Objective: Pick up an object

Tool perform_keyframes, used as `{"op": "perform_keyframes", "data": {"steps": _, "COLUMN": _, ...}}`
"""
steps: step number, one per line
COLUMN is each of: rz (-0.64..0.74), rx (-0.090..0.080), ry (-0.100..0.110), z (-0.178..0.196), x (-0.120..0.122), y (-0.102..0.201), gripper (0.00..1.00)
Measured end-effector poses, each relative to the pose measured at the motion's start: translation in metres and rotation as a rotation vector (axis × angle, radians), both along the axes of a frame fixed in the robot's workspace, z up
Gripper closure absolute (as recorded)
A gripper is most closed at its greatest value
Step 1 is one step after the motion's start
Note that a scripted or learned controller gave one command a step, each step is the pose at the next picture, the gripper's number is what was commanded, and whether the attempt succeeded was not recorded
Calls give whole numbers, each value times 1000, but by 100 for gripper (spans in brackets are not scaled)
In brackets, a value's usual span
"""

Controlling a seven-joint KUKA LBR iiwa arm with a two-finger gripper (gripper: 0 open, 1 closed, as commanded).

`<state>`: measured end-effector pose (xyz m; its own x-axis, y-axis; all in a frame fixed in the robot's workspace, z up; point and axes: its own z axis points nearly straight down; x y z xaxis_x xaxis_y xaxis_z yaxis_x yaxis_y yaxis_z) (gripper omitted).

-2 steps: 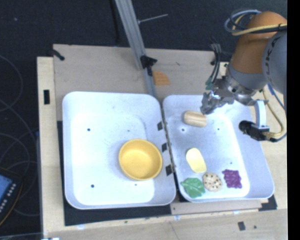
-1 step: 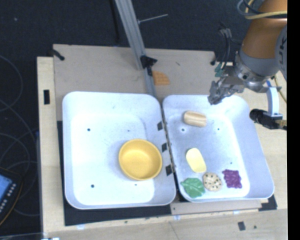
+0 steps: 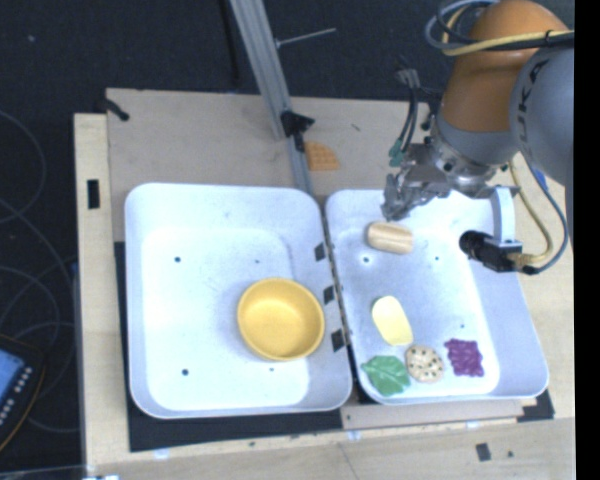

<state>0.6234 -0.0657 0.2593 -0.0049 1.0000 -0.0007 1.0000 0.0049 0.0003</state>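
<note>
The right bin (image 3: 500, 298) holds several small items. A tan bread roll (image 3: 389, 236) lies near its far left corner. A pale yellow piece (image 3: 391, 320) sits mid-bin. Along the near edge lie a green leaf (image 3: 385, 373), a round cookie (image 3: 423, 363) and a purple grape bunch (image 3: 464, 356). My gripper (image 3: 400, 204) hangs just above and slightly right of the bread roll, its dark fingers pointing down at the bin's far end. Nothing shows between them.
The left bin (image 3: 180, 268) holds a yellow bowl (image 3: 279, 318) near its right side. A grey metal post (image 3: 265, 68) rises from the bench behind the bins. An orange patch (image 3: 321, 156) lies on the bench beyond the bins.
</note>
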Motion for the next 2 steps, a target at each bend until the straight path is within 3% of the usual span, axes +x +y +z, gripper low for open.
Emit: {"op": "perform_keyframes", "data": {"steps": 2, "rz": 3, "rx": 2, "ry": 1, "z": -14, "x": -10, "y": 103, "gripper": 100}}
